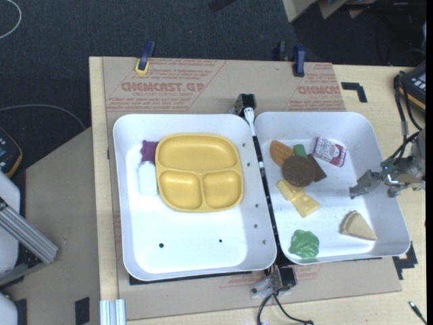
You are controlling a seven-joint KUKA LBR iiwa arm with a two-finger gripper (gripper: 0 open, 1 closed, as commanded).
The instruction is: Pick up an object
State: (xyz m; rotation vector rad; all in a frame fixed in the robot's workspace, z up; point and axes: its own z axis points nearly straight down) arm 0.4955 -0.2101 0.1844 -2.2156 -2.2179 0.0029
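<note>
Objects to pick from lie mostly in the right bin (365, 131), though going from the left, the left bin (128, 181) bears a yellow divided tray (200, 171) with a small white bottle (147, 179) and a purple piece (149, 149) tucked against its left side. Across the divider come an orange piece (280, 152), a brown cookie (300, 171) with a bit of green (299, 150) just behind it, a yellow cheese block (298, 199) with holes, a green leafy lump (304, 244) near the front wall, a red and white packet (330, 151) lying flat, and a tan wedge (356, 226) like a slice of pie. The gripper (365, 185) hovers over the bin's right side, between packet and wedge; its grasp state cannot be told, the tip being small and dark. The wedge looks the nearest target and stands apart from its neighbours, so a straight descent onto it, fingers set across its narrow sides, seems the soundest approach; the crowded cookie cluster risks a nudge.
</note>
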